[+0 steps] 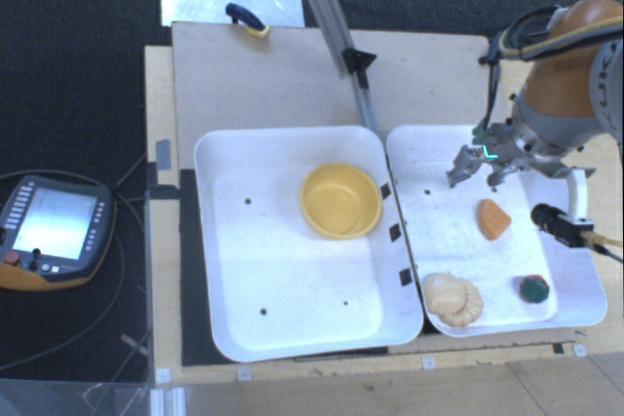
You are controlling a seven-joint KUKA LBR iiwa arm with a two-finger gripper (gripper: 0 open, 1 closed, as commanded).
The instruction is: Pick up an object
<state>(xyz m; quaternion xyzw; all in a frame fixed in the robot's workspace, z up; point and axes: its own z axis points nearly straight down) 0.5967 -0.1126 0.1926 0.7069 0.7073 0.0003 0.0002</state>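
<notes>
**Gripper poised over the right bin, nothing in its grasp**

Here is the arm, grey with its orange band, reaching in from the right and hanging over the far part of the right bin. The gripper points down and to the left, its two fingers spread apart, and there is plainly nothing between them. White bin floor shows below the fingertips.

The nearest candidate is the orange wedge-shaped object, lying just near of the gripper and a touch to its right, apart from the fingers. Nearer the camera, in the near-left corner of the same bin, sits a cream-coloured lumpy object, pressed close to the bin's near wall. Off to its right, near the near-right corner, rests a small dark green ball-like object. The three lie well apart from one another.

Over in the left bin, a yellow bowl stands upright towards the far right part, close to the wall shared with the right bin.

Both bins sit side by side on the worktop. At the worktop's far edge lies a small blue-and-yellow item, too small to identify. A slanted metal pole crosses above the far side. On the dark floor to the left lies a control pendant with a lit screen.
</notes>
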